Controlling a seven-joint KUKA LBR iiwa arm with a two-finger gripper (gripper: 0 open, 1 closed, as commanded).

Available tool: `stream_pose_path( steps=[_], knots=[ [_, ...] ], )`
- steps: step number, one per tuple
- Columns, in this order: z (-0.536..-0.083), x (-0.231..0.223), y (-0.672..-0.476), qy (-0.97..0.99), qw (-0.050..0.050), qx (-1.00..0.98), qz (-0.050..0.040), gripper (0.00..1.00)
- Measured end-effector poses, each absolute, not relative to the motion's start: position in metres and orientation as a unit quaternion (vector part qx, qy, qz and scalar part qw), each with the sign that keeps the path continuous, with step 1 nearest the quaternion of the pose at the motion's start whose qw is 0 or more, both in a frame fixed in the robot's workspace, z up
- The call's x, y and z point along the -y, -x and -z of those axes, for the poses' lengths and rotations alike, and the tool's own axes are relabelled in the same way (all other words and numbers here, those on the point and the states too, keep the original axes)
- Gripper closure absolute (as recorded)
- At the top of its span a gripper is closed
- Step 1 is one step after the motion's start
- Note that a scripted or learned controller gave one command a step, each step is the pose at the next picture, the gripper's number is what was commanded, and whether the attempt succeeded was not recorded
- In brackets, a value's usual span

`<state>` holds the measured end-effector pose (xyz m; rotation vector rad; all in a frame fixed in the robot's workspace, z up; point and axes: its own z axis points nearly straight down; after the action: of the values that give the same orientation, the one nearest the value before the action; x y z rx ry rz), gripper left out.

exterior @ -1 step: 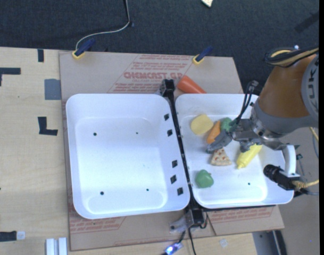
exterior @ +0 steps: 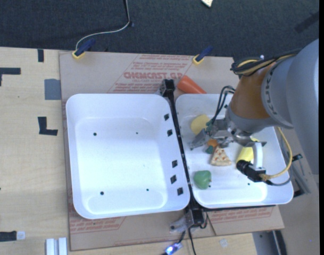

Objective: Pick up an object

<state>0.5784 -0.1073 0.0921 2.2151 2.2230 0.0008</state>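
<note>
Two smooth white bins are sitting side by side on the table (exterior: 23, 142): the left bin (exterior: 119, 153) and the right bin (exterior: 231, 193). The arm (exterior: 268, 97) is reaching into the right bin. Its gripper (exterior: 209, 139) is hovering above the bin floor; whether the fingers are apart, I cannot tell. Three small objects are lying around the gripper: a round yellow lump (exterior: 200, 124) just above it, a flat speckled wedge (exterior: 221, 156) just below-right, and a green lump (exterior: 202, 179) farther below.

We see the left bin (exterior: 119, 153) bare across its floor, open to a gripper from above. The right bin (exterior: 231, 193) is crowded: the arm (exterior: 257, 97) covers its upper half, with a yellow piece (exterior: 200, 124), a wedge (exterior: 221, 156) and a green lump (exterior: 202, 179) close together below it
</note>
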Motion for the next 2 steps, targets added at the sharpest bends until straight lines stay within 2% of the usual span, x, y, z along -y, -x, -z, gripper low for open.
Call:
stream_pose_path(
  steps=[1, 2],
  knots=[
    [-0.1080, 0.1074, -0.5769, -0.706, 0.002, -0.708, -0.0005, 1.00],
    [-0.1073, 0.1075, -0.5767, -0.706, 0.001, -0.708, -0.0003, 0.00]
  ],
)
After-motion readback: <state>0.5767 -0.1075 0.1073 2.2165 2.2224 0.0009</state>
